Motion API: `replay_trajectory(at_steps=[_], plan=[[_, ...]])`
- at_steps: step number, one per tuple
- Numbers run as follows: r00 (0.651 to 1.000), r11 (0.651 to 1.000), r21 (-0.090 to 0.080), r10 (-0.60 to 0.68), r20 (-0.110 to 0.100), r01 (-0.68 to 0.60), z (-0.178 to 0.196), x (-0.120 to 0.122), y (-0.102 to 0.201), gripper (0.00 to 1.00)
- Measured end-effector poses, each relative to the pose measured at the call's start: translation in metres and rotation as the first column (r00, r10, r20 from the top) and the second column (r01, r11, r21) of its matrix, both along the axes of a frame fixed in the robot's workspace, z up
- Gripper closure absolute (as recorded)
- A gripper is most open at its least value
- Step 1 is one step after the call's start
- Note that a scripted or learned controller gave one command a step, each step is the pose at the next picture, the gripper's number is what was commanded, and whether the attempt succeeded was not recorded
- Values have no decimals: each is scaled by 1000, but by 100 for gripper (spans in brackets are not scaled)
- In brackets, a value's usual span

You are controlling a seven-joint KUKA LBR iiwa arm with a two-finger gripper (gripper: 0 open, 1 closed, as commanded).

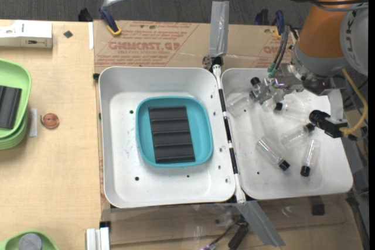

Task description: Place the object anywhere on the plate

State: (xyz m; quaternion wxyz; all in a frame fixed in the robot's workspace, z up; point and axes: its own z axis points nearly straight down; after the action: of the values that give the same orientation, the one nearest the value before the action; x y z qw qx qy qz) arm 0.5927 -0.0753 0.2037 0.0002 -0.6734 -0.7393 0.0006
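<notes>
Vial lies near-upright in view—black cap nearest—while end effector state cannot be told.

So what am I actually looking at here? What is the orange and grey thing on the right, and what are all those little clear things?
You are looking down at a slant from one fixed camera above a bench. The orange and grey shape is a robot arm reaching in from the right. Its end effector hangs over the far corner of the right white bin; I cannot tell whether it is gripping anything. Scattered in that bin are small clear plastic tubes with black caps, the objects to be moved. The left white bin holds a teal plate with a black ribbed insert lying on it; that plate is where a tube should go. None is on it yet. On the wooden bench to the left sit a green tray and a white box.
</notes>
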Motion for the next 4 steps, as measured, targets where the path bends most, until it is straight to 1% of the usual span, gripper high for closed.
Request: replay_trajectory(at_steps=[1, 2, 3, 4], plan=[[991, 991, 1, 137, -2, -137, -13, -59, 41, 100], [991, 991, 1, 137, -2, -137, -13, -59, 41, 0], [996, 996, -1, 88, -1, -88, 57, -44, 48, 0], [996, 996, -2, 85, 0, -85, 136, -59, -12, 0]])
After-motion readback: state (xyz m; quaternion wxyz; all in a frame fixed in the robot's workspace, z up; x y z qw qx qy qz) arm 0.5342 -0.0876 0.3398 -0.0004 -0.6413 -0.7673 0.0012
